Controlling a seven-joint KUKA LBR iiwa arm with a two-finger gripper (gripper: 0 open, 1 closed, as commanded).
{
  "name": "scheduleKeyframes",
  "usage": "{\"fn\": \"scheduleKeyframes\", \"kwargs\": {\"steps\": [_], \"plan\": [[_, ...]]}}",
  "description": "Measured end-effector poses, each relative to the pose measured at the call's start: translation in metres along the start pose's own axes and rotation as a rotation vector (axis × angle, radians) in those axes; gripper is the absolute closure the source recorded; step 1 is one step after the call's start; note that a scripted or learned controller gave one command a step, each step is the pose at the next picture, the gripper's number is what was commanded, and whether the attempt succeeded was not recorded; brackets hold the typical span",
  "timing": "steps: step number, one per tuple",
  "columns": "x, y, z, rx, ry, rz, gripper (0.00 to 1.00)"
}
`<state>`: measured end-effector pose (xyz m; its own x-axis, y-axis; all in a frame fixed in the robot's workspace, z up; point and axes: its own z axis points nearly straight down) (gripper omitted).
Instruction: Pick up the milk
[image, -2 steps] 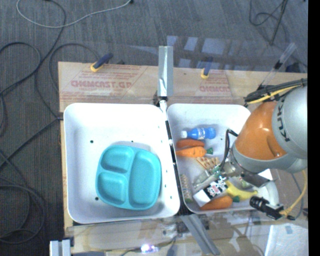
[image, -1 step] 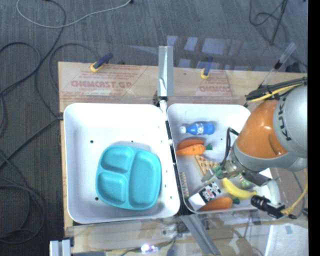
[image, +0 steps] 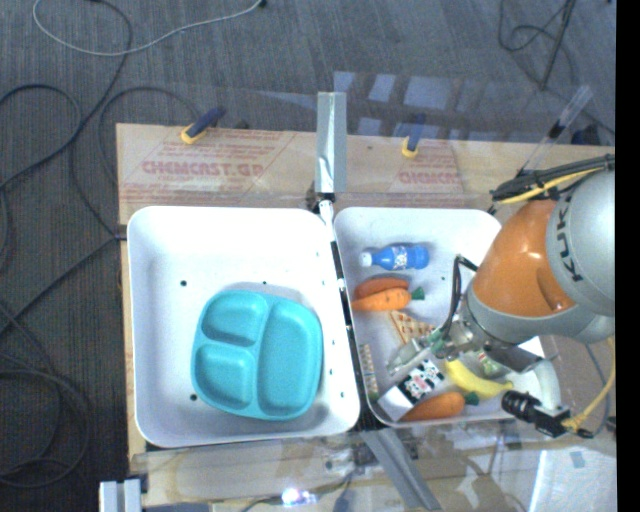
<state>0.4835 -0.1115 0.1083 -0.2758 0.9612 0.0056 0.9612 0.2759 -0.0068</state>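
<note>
The milk (image: 418, 384) is a small white carton with black cow patches, lying tilted near the front wall of the right bin (image: 470, 222). My gripper (image: 441, 346) hangs low over the middle of that bin, just behind and slightly right of the carton. I cannot tell whether it touches the carton. The grey and orange arm (image: 525, 270) covers the bin's right side.
Around the milk lie a yellow banana (image: 476, 381), an orange carrot (image: 436, 405) at the front, a waffle piece (image: 408, 325), another carrot (image: 382, 294) and a blue bottle (image: 398, 257) at the back. The left bin (image: 160, 250) holds a turquoise divided plate (image: 259, 354).
</note>
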Motion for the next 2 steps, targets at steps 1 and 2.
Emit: {"fn": "scheduleKeyframes", "kwargs": {"steps": [1,2], "plan": [[-0.001,0.003,0.018,-0.012,-0.012,-0.203,0.0],[0.023,0.013,-0.074,-0.003,-0.006,-0.217,0.0]]}}
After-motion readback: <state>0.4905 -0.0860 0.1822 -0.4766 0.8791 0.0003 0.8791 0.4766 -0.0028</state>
